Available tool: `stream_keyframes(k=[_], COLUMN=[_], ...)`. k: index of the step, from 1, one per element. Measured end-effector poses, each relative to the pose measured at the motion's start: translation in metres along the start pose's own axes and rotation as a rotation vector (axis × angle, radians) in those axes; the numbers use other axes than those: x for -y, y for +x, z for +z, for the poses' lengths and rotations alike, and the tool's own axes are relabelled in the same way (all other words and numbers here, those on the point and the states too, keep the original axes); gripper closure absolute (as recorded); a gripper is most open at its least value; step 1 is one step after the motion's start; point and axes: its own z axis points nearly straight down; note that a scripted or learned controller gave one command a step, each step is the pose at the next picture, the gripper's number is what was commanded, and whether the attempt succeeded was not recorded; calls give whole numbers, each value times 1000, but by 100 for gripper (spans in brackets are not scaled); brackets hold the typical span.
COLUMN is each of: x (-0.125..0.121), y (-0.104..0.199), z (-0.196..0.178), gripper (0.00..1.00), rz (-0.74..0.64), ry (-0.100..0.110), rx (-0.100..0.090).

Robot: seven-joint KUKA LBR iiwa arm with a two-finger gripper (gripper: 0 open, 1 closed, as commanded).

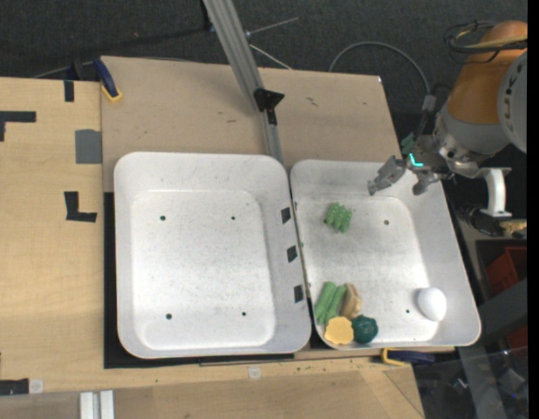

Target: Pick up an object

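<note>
Wooden bench (182, 103) under two white bins side by side. Nearest, along the front edge of the right bin (444, 260): a yellow piece (338, 331), a dark green lump (365, 328), a long green piece (326, 301) and a tan piece (350, 301) bunched together, with a white ball (431, 304) off toward the front right corner. Farther back, a small green ridged block (338, 217) lying alone mid-bin. Left bin (200, 251) beside it. At the far right rim, gripper (399, 180) spread apart, pinching nothing, well apart from the green block.
</note>
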Motion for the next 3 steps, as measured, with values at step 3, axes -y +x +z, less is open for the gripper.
stream_keyframes(k=[3], x=[-2], y=[-8], z=[104], gripper=[0], rz=[-1], ry=[1], rx=[1])
